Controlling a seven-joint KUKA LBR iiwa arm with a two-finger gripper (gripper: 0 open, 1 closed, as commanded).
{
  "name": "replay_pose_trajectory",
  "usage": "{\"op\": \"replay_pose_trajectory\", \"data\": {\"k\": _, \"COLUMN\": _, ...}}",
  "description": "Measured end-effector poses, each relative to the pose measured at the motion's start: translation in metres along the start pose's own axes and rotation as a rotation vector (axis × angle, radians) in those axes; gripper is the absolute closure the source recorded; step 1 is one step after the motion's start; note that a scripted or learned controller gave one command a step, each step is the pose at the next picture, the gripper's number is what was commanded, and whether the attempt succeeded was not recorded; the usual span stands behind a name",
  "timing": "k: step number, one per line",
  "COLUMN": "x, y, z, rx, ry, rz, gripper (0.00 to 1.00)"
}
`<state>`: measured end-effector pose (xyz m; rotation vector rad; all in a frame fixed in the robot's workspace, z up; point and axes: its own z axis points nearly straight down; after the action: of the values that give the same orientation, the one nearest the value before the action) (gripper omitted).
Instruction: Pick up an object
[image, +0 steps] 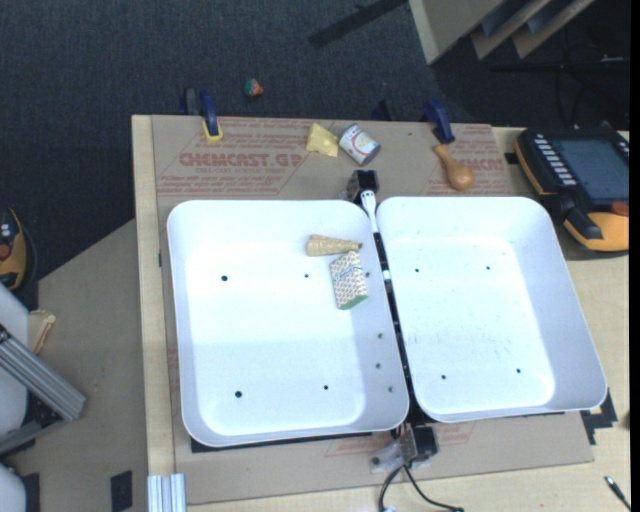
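Objects in the left bin (200, 330): a tan cone-shaped piece (331, 245) and, touching it below, a green-patterned packet (348, 279), both near the right bin (560, 330).

Far on the desk (150, 300): yellow wedge (322, 140), small box (359, 144), wooden pear-shaped piece (455, 168); right, a handheld pendant (580, 172).

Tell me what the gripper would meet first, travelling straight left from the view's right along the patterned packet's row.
If low, the right bin's outer rim; above the rims, probably the patterned packet in the left bin, a tan piece lying just above it in the view.
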<state>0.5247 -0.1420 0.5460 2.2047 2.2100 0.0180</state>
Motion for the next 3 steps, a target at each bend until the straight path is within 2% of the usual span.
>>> {"op": "replay_pose_trajectory", "data": {"k": 1, "x": 0.105, "y": -0.009, "z": 0.117, "rx": 0.034, "ry": 0.009, "rz": -0.007, "gripper": 1.0}}
{"op": "replay_pose_trajectory", "data": {"k": 2, "x": 0.01, "y": -0.011, "z": 0.099, "rx": 0.017, "ry": 0.001, "rz": 0.011, "gripper": 1.0}}
{"op": "replay_pose_trajectory", "data": {"k": 3, "x": -0.073, "y": -0.04, "z": 0.137, "rx": 0.027, "ry": 0.005, "rz": 0.013, "gripper": 1.0}}
